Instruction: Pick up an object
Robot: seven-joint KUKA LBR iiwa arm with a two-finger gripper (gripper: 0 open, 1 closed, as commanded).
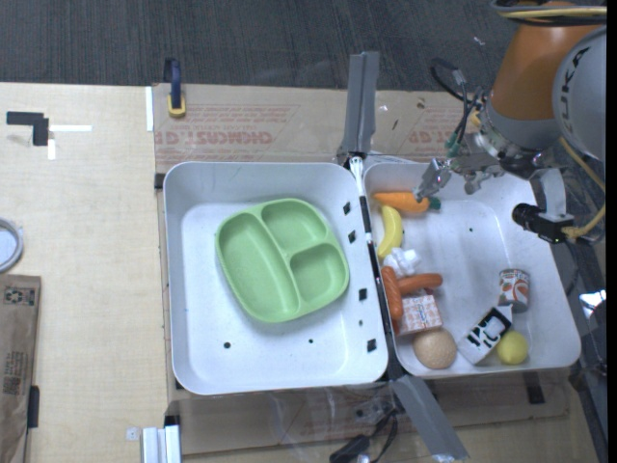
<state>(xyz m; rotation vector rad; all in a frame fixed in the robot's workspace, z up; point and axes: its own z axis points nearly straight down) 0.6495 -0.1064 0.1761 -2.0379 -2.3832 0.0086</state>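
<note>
Nearest the camera, along the front wall of the right bin [540, 367]: a tan egg-shaped item [435, 348], a black-and-white packet [488, 332] and a yellow lemon [513, 347], the packet lying between the other two and touching the lemon.

Just behind the egg-shaped item: a small pink-and-white carton [419, 313] sitting against two orange sausages [413, 284], one lying along the bin's left wall, the other crossing rightward.

Right of centre: a small printed can [514, 286] standing near the right wall, apart from the sausages.

Further back on the left side: a yellow banana [389, 230] lying lengthwise, with a crumpled white item [403, 258] touching its near end.

Back left corner: an orange carrot [400, 202] with green tip lying crosswise, just above the banana.

Gripper [436, 177]: hanging over the back of the right bin, its tips sitting right at the carrot's green end; whether they are spread or pinching anything, I cannot tell. Arm's orange band [545, 61] showing at the upper right.

Left bin [188, 287]: holding a green divided plate [281, 258], lying flat near its middle.

Bench, far left: a tape roll [8, 246] and a brown paper bag [17, 340].
</note>
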